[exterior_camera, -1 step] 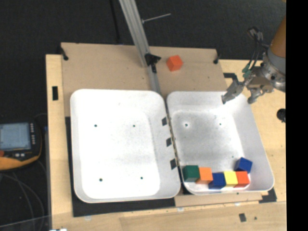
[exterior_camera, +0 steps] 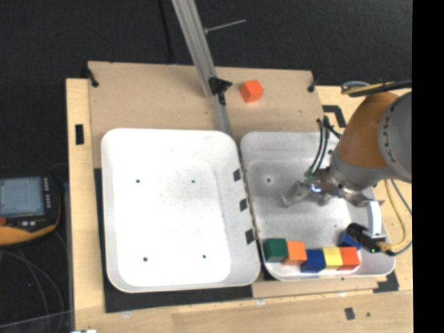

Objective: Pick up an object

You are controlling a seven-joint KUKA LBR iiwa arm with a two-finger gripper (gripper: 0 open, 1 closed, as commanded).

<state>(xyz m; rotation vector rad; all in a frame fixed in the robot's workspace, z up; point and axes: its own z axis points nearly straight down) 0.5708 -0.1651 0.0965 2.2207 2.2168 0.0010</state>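
Note:
Several coloured blocks line the near edge of the right bin: a green block, an orange block, a blue block, a yellow block and a red-orange block. Another dark blue block lies just behind them at the right. My gripper hangs over the middle of the right bin, pointing left, well above and behind the row of blocks. Nothing shows between its fingers.
The left bin lies beside the right one. An orange cube sits on the bench behind the bins, next to a slanted metal pole. A handheld screen unit lies off the bench at the left.

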